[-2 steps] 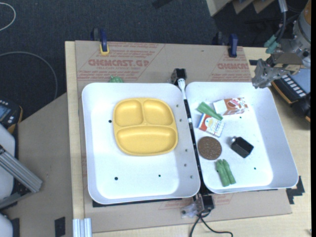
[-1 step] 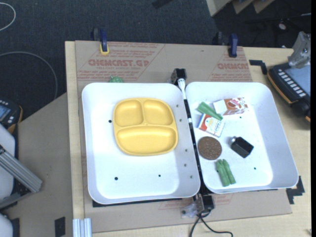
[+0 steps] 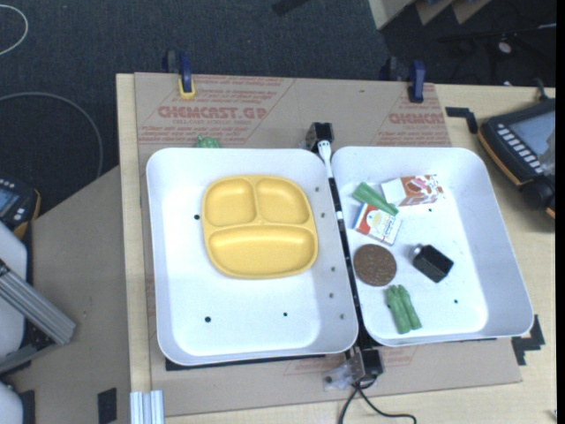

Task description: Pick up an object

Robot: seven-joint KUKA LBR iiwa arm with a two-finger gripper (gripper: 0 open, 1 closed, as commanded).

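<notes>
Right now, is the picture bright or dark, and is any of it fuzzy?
Camera view: bright over both bins, the left bin nearly washed out white; the yellow tray has soft shine; the black block casts a small shadow; the carpet behind is dim; the whole picture is slightly soft.

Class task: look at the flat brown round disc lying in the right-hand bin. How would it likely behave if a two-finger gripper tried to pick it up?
The flat brown round disc lies flat on the white right-hand bin, so its thin edge probably offers little to pinch. It looks rigid, likely sliding rather than bending when pushed. Lying flat, it seems unlikely to roll or tip.
</notes>
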